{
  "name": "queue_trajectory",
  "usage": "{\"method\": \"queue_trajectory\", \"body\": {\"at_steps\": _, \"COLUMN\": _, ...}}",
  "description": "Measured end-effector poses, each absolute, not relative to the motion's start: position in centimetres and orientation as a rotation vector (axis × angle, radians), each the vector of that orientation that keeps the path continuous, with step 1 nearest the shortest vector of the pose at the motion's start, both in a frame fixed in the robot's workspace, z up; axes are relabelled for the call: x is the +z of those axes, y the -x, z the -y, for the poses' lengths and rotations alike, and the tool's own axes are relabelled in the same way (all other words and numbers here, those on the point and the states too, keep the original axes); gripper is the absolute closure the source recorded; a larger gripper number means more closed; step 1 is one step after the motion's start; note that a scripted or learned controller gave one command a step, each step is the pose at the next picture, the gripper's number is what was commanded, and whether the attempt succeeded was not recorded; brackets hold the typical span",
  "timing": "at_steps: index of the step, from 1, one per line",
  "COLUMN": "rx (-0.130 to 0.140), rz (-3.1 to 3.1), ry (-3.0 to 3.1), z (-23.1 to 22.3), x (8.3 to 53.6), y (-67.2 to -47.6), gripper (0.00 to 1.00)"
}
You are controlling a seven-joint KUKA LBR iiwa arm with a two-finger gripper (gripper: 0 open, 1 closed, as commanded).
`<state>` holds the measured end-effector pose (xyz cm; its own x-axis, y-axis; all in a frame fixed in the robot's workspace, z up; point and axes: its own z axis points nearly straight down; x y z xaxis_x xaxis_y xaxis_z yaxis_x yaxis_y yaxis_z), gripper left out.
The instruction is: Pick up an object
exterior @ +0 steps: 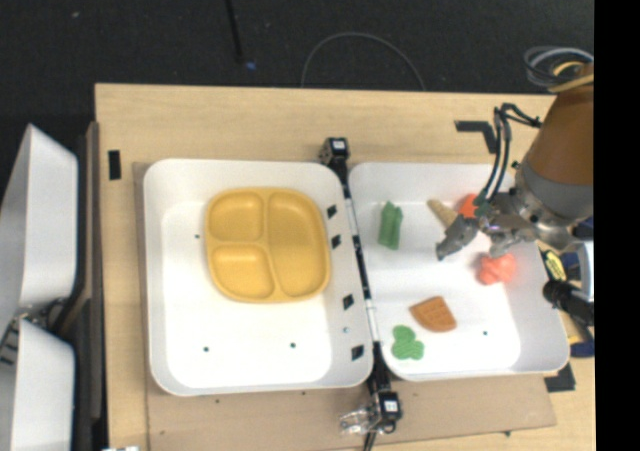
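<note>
The right bin [530, 344] holds several small items. A green block [389, 224] stands near its left wall. A tan wedge [440, 210] and a small orange piece [468, 206] lie at the back, a pink-red lump [495, 269] sits to the right, and a brown flat piece [433, 314] and a green leafy toy [406, 343] lie at the front. My gripper [462, 237] hangs over the middle of this bin, between the orange piece and the pink-red lump. I see nothing held in it.
The left bin [180, 339] carries a yellow divided plate [268, 243]. A ridge with black clips [352, 269] separates the bins. Cables [500, 154] run along the arm at the right. A white box [45, 219] stands off the bench's left side.
</note>
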<state>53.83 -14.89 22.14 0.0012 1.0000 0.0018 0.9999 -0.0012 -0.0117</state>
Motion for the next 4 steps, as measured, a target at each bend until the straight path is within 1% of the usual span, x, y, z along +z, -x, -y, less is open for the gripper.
{"method": "queue_trajectory", "body": {"at_steps": 1, "rx": -0.001, "rz": 2.224, "ry": 2.22, "z": 14.9, "x": 22.8, "y": -54.1, "gripper": 0.0}}
{"method": "queue_trajectory", "body": {"at_steps": 2, "rx": 0.006, "rz": 2.218, "ry": 2.221, "z": 15.4, "x": 16.5, "y": -54.0, "gripper": 0.0}}
{"method": "queue_trajectory", "body": {"at_steps": 3, "rx": 0.005, "rz": 2.216, "ry": 2.224, "z": 15.1, "x": 10.3, "y": -54.3, "gripper": 0.0}}
{"method": "queue_trajectory", "body": {"at_steps": 4, "rx": 0.0, "rz": 2.214, "ry": 2.229, "z": 15.2, "x": 10.1, "y": -54.3, "gripper": 0.0}}
